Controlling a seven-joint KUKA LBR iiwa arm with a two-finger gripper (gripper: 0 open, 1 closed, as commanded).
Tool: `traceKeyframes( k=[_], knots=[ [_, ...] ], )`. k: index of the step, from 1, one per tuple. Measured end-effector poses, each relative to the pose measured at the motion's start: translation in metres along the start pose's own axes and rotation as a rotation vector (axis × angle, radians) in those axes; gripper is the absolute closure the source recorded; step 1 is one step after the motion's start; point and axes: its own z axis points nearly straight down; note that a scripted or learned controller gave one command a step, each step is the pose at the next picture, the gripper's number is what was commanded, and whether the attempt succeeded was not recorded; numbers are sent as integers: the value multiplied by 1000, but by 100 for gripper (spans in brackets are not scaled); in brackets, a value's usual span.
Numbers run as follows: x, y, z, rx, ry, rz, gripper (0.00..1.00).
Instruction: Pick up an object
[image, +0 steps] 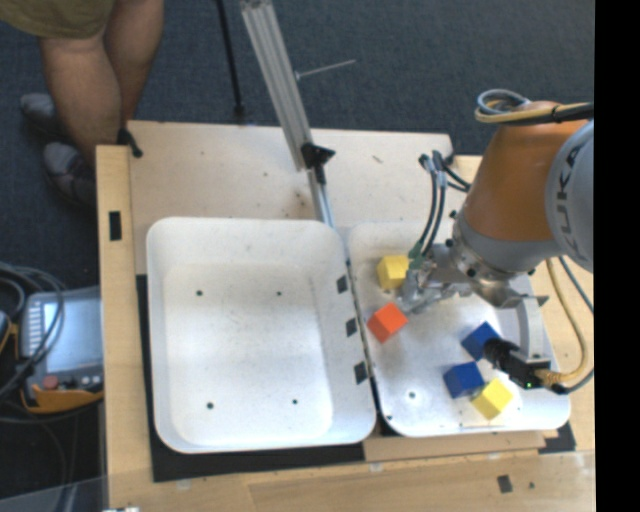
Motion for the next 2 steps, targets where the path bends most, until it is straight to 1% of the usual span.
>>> traceKeyframes(
  k=[1, 2],
  knots=[
    [61, -9, 1, 1, 0, -1, 100],
    [117, -19, 15, 2, -1, 0, 100]
  ],
)
